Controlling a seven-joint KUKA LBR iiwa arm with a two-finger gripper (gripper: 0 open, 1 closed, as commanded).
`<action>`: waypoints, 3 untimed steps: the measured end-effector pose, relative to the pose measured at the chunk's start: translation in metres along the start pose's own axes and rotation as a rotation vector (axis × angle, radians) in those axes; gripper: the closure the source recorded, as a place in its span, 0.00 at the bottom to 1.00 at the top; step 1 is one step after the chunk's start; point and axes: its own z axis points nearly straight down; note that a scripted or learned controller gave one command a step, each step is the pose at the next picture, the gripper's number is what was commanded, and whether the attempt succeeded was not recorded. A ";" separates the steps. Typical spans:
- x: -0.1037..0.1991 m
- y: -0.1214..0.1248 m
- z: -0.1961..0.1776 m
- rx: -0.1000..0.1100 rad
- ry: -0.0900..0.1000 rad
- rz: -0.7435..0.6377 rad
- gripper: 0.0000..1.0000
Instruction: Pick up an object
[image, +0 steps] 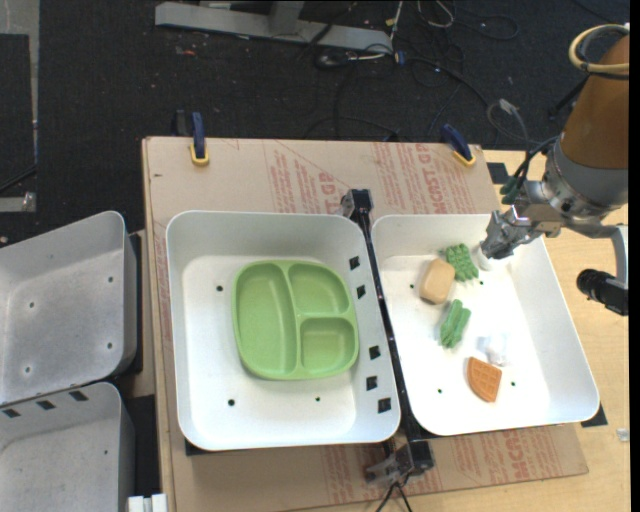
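One green piece partly behind tool.

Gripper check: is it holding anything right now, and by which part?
Cannot tell. The gripper hangs at the right bin's far edge, just beside the green toy; no object shows in it.

My gripper hangs at the right bin's far edge, green toys and a tan block crowding just beside it; open floor lies nearer, around the orange wedge.
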 end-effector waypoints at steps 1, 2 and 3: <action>0.050 0.000 -0.001 0.005 0.003 -0.004 1.00; 0.105 -0.003 0.019 0.009 0.004 -0.005 1.00; 0.159 -0.005 0.017 0.006 0.003 -0.005 1.00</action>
